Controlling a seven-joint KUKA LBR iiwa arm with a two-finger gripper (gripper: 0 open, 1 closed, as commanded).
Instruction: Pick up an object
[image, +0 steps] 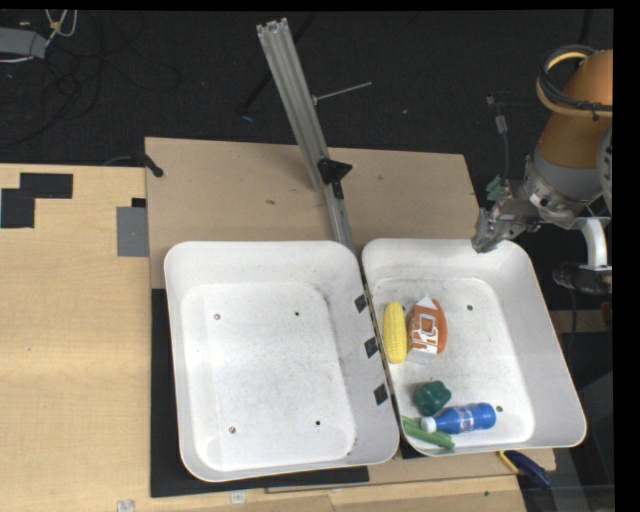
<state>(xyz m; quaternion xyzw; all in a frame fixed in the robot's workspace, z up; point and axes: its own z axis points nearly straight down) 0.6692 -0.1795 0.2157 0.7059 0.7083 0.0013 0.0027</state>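
White right bin (540, 330) has the corn (395, 332) by its left wall, gripper (487, 236) hovers over the far rim, carrying nothing, so it looks pre-grasp; next it needs to come down over something.

Two bins (270, 460) of white plastic, finely speckled, faintly glossy. Worktop (70, 330) of pale wood-grain board, matt. Ribbed metal rail (300, 120), dull silver. Blue bottle (462, 418), shiny plastic. Yellow corn cob (395, 332), bumpy. Metallic grey claw (487, 236).
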